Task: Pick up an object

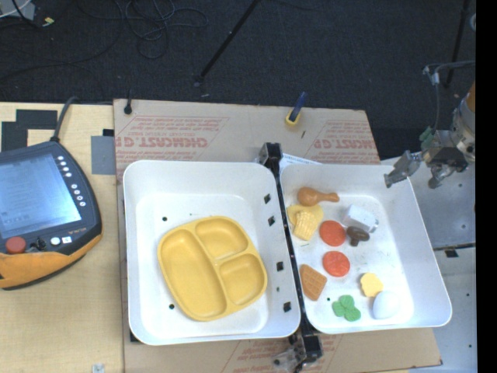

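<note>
We see the pincer (419,167) hanging beside the right bin's (431,266) far right corner, its state impossible to tell, while the drumstick (317,196) lying at the bin's far left looks light, rigid and best gripped across its narrow shaft.

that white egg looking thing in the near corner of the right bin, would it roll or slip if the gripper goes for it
Probably. The white egg looks rounded and smooth, so it may roll when nudged or squirt from a pinch. It sits near the bin wall beside a yellow piece, which could limit finger room.
</note>
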Available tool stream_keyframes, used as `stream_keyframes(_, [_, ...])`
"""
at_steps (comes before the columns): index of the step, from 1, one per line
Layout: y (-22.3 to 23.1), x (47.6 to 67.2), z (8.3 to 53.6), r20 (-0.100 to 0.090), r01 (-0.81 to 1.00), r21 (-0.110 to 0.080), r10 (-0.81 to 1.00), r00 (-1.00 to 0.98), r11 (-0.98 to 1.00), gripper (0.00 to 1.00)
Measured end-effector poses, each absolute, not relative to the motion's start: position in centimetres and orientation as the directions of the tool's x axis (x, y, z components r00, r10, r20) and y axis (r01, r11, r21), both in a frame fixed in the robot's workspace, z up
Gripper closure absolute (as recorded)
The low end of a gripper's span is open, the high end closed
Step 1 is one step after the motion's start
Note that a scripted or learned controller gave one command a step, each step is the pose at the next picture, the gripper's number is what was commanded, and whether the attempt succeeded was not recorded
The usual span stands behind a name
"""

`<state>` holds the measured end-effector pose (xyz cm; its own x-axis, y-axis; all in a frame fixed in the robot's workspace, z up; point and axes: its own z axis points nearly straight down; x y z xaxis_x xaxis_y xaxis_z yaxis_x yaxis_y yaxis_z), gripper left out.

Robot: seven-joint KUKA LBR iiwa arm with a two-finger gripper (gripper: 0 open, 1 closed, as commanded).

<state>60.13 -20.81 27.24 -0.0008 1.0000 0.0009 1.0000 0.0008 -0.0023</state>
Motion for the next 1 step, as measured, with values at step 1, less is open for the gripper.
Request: stream_keyframes(1, [-11.46, 62.3, 22.48, 0.006, 1.0, -0.007, 1.0, -0.008, 0.008, 0.0])
